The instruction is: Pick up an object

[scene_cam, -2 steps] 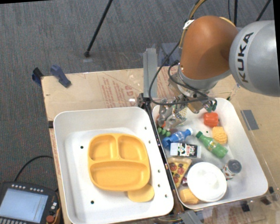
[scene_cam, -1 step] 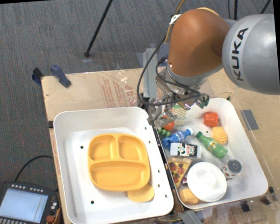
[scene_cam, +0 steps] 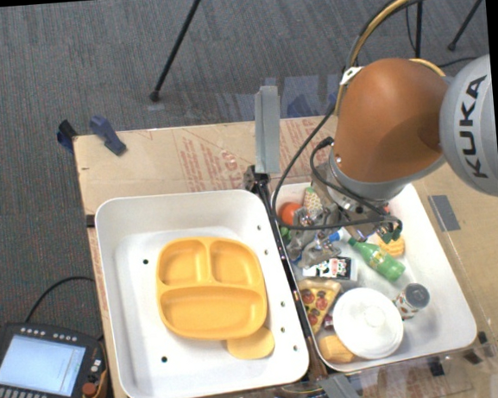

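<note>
My gripper point(scene_cam: 320, 233) hangs low over the far left part of the right bin point(scene_cam: 449, 302), under the arm's orange band point(scene_cam: 389, 121), which hides much of it. Cluttered items lie just below and beside it: a red ball point(scene_cam: 290, 212), a black and white carton point(scene_cam: 334, 269) and a green bottle point(scene_cam: 381, 259). Nearer the front lie a pizza slice toy point(scene_cam: 317, 299), a white round bowl point(scene_cam: 368, 320), a small grey can point(scene_cam: 413, 296) and an orange piece point(scene_cam: 336, 348). A yellow item point(scene_cam: 394, 245) sits behind the bottle.
The left bin point(scene_cam: 123, 248) holds a yellow divided plate point(scene_cam: 212, 286) with a flat yellow disc point(scene_cam: 250, 344) at its front corner. A handheld control pendant point(scene_cam: 43, 369) lies on the floor at the left. A grey post point(scene_cam: 267, 136) stands behind the bins.
</note>
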### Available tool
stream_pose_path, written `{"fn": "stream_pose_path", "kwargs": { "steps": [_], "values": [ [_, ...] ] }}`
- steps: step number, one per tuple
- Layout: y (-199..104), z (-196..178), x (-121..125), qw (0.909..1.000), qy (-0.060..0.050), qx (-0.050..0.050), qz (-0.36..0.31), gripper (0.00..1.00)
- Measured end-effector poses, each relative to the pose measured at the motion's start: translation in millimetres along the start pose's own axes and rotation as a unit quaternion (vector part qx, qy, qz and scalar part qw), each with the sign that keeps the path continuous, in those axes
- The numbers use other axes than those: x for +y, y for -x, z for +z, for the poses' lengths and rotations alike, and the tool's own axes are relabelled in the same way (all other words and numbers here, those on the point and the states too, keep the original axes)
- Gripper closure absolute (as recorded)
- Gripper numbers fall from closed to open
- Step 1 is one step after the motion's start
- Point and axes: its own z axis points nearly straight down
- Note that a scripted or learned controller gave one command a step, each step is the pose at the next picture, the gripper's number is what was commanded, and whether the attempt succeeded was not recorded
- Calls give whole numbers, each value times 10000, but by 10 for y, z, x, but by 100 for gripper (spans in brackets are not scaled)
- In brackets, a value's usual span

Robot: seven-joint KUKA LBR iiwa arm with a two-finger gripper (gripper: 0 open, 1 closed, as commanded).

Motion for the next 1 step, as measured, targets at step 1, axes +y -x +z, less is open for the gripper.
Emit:
{"fn": "stream_pose_path", "kwargs": {
  "steps": [1],
  "values": [
    [451, -151, -842, 9949, -2, -1, 1010, 100]
  ]
}}
